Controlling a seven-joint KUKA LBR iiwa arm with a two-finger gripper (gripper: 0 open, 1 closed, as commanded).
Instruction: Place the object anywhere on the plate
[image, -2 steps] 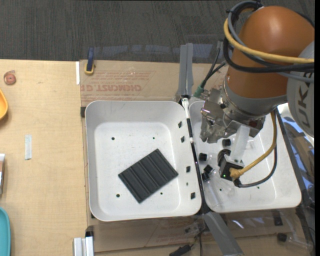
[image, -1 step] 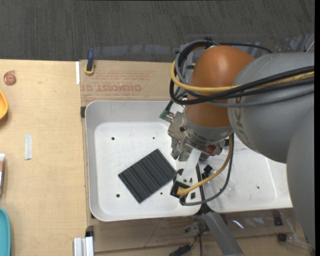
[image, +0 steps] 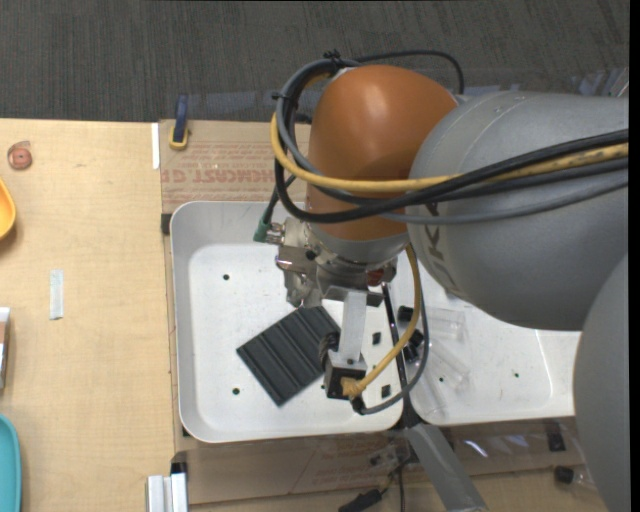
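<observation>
Cardboard (image: 300, 470) shows at the near edge of the worktop (image: 90, 380), under the 2 white bins. At the near left corner a teal rim (image: 8, 465) is cut by the picture's edge. A short metal rail (image: 165, 492) stands just beside the front corner of the left bin (image: 195, 400).

On that bin's floor, toward its near right part, lies the dark ribbed slab (image: 283, 355). It lies flat and is turned at a slant to the bin's walls, clear of all 4 of them. The gripper (image: 303, 290) hangs over the slab's far corner, close above it or touching it; which one cannot be told. Whether the gripper is wide or narrow cannot be told either, since the wrist hides it from above. Nothing can be seen held in it.

The right bin (image: 520, 385) lies mostly under the grey arm (image: 520, 200). Something clear (image: 450, 350) rests on its floor near the wall shared with the left bin, too faint to name. The arm's orange band (image: 375, 150) bulges over the far side of the left bin.

Farther left on the bare wood lie 1 small white strip (image: 57, 295), an orange curved edge (image: 4, 215) and a small red disc (image: 18, 155). An orange clamp (image: 180, 132) grips the cardboard's far left corner. Dark carpet (image: 120, 50) runs beyond the worktop.
</observation>
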